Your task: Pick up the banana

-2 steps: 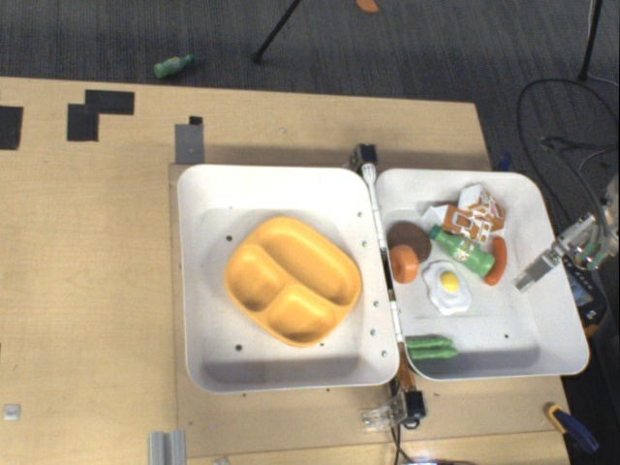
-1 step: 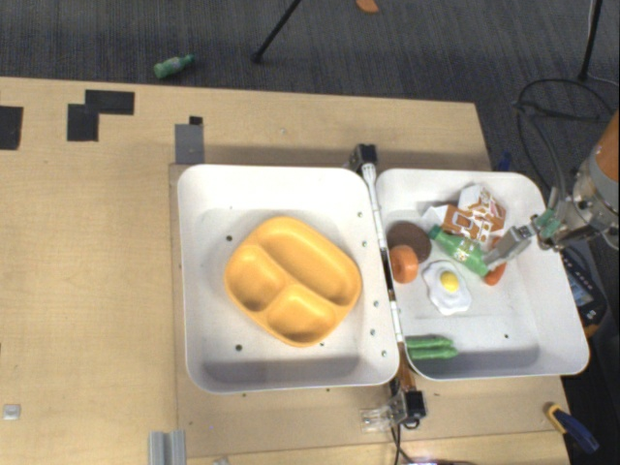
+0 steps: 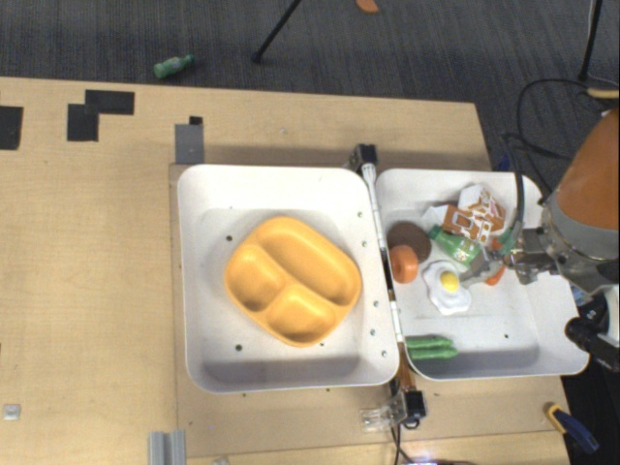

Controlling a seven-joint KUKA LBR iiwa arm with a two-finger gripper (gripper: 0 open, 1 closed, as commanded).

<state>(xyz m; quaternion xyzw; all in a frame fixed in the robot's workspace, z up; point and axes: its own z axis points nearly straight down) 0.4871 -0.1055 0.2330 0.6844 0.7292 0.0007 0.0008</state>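
Banana perhaps amid clutter [image 3: 463, 232], right bin [image 3: 542, 342]

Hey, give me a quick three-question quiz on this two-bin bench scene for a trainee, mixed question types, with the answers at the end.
1. True or false: the yellow divided plate lies in the right bin.
2. Which toy in the right bin lies nearest the view's bottom edge? A) fried egg B) green pod C) brown ball
3. Over which bin is the gripper?

Key:
1. False; it lies in the left bin.
2. B.
3. The right bin.
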